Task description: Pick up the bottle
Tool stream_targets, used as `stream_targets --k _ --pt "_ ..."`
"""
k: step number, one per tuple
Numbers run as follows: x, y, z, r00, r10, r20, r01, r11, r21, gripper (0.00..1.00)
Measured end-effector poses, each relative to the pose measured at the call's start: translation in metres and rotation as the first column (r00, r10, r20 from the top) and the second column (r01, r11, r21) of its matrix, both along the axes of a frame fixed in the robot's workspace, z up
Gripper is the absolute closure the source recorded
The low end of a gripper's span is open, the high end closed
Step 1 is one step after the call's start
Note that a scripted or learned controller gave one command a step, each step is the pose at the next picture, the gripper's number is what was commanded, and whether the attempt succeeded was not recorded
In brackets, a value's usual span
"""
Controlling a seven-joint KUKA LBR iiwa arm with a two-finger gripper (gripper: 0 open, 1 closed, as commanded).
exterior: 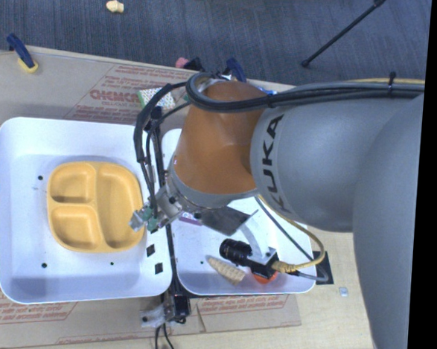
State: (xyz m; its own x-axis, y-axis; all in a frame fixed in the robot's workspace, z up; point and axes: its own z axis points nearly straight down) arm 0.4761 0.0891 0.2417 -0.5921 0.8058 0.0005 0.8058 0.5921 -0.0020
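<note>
The arm's orange wrist band (213,143) and grey body hang over the right bin (196,280) and hide most of its floor. Below the wrist, a dark grey part of my gripper (224,220) shows over the middle of that bin. A tan ribbed cone (225,269) lies near the bin's front wall, with a small orange thing (263,279) just to its right. A thin purple sliver (193,219) peeks out from under the wrist; I cannot tell what it is.
The left bin (16,193) holds a yellow divided plate (93,204) in its middle. Black cables (147,150) loop down the wrist over the wall between the bins. Brown cardboard (98,87) lies under both bins.
</note>
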Motion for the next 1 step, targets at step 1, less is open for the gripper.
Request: stream_targets --k 1 --pt "0.0005 -0.0260 0.0789 0.979 -0.205 0.001 0.205 0.979 0.000 1.00"
